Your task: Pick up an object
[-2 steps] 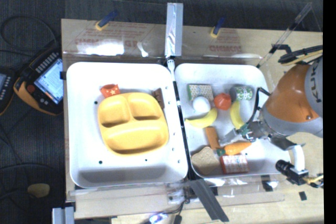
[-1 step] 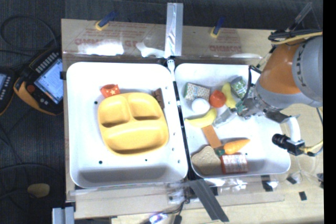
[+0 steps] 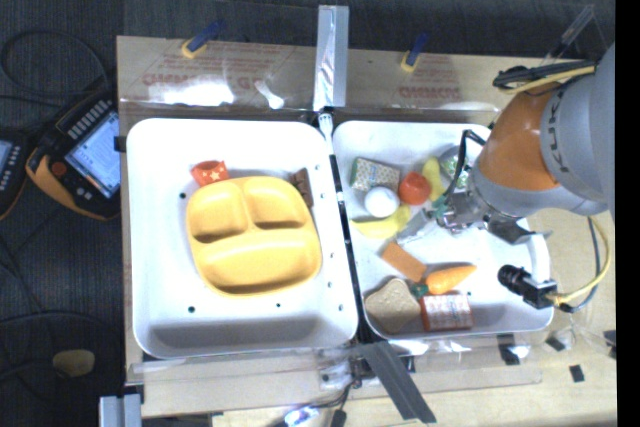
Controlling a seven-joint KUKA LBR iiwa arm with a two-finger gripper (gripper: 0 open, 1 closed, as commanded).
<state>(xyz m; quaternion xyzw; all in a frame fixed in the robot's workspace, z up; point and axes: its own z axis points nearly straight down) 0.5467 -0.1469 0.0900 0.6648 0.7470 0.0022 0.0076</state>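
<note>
The grey arm point(image 3: 585, 140) enters from the right, its orange band point(image 3: 522, 150) lying over the right bin's point(image 3: 520, 315) upper right corner, and the wrist bends down and leftward so that the claw point(image 3: 452, 213) sits low inside that bin, near its centre. Whether the claw is apart or together cannot be told from above — the wrist body and dark fittings cover it. Candidate objects lie close by in the right bin: a red ball point(image 3: 414, 187) and a yellow-green piece point(image 3: 436, 173) just left of the claw, a white ball point(image 3: 380, 203) beside a small patterned box point(image 3: 373, 174) farther left, a yellow banana-like piece point(image 3: 375, 226) below them. Toward the near wall lie an orange block point(image 3: 402, 262), an orange carrot point(image 3: 448, 276), a slice of bread point(image 3: 392, 303) and a red can point(image 3: 446, 312) — none visibly between the fingers. The left bin point(image 3: 160, 315) carries a yellow divided tray point(image 3: 254, 233), with a small red object point(image 3: 209, 172) touching its upper left corner. Both bins rest side by side on the table point(image 3: 250, 75).
</note>
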